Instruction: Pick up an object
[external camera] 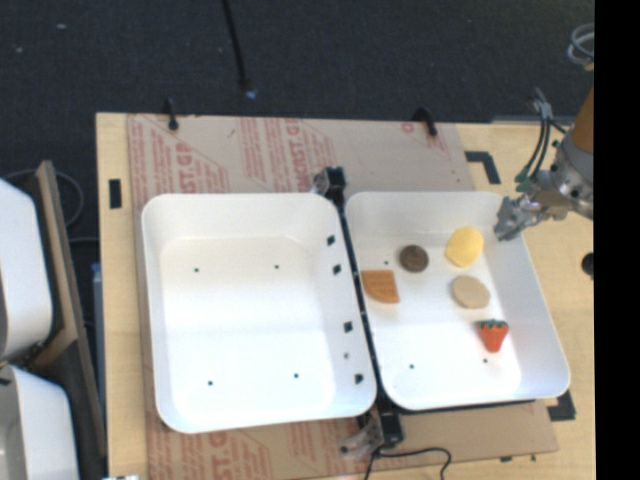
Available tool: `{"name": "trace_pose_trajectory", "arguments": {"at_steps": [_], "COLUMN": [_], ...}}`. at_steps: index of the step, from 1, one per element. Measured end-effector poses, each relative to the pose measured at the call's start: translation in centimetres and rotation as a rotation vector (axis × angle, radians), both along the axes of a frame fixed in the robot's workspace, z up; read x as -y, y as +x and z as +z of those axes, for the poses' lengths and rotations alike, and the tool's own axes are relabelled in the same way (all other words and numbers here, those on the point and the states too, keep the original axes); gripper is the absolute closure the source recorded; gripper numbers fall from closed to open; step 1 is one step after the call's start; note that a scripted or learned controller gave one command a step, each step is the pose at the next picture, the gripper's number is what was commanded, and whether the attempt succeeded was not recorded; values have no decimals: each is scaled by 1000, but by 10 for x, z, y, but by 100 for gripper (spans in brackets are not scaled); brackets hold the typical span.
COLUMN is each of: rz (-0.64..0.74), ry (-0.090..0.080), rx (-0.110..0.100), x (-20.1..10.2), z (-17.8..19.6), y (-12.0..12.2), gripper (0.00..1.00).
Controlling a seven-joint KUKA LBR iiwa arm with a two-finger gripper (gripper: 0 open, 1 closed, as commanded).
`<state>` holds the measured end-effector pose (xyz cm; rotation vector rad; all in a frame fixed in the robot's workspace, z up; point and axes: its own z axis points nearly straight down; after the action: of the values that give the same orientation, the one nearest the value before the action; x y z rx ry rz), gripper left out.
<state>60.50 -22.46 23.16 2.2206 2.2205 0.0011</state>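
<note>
Wooden surface (250,148) carries two white bins, and the right bin (530,368) holds a yellow lemon (464,247), probably light and smooth, best taken across its middle, near the gripper (510,220) at the bin's upper right rim.

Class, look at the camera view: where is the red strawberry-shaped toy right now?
The strawberry toy lies in the right bin, toward its lower right corner, just below the beige disc.

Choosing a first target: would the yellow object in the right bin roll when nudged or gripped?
Probably. The yellow object looks rounded and lumpy, so it may roll or squirt sideways. It sits near the beige disc, so a push might bump it. The gripper hovers near the bin's edge.
</note>
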Motion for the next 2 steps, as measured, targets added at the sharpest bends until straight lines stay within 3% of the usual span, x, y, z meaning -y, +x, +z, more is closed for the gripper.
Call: {"name": "trace_pose_trajectory", "arguments": {"at_steps": [2], "rz": [3], "ry": [1], "rx": [-1], "x": [-109], "z": [-6], "y": [-22], "gripper": [100]}}
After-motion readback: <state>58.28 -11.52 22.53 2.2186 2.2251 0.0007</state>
